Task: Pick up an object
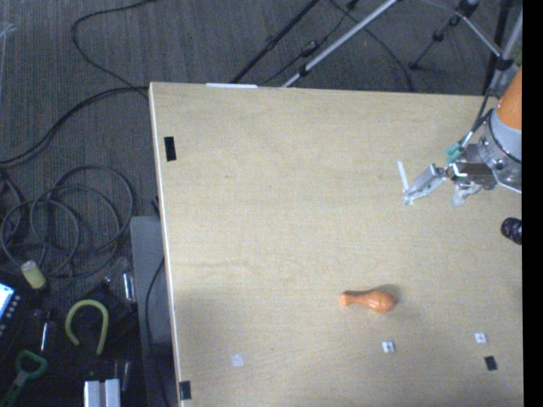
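Observation:
An orange, pear-shaped object lies on its side on the pale wooden bench top, towards the front right. My gripper hangs over the right part of the bench, well behind the orange object and a little to its right, pointing left. Its two pale fingers stand apart with nothing between them, so it is open. The arm's orange band shows at the right edge.
Small white and black markers dot the front right of the bench, and a black tag sits near its left edge. Cables and tools lie on the floor at left. Tripod legs stand behind the bench.

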{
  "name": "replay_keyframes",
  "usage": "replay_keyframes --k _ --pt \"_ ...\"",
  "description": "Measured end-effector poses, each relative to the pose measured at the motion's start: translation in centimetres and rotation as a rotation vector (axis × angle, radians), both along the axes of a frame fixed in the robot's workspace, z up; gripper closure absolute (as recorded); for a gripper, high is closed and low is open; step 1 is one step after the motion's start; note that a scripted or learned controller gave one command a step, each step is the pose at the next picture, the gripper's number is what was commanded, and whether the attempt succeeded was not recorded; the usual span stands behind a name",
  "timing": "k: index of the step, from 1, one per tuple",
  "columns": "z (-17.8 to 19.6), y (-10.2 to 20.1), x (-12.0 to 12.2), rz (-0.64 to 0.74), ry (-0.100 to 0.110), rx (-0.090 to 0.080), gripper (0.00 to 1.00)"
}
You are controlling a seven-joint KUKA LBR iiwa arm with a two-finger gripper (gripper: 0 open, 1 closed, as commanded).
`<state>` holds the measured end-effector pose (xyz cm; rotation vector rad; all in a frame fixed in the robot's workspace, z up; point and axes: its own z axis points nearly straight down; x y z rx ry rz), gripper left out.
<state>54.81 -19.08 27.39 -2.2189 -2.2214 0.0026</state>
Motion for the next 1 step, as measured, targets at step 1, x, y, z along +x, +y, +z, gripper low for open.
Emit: replay_keyframes --k 1 --pt "-3.58 -0.56 5.31 0.117 -0.001 -0.002 0.0"
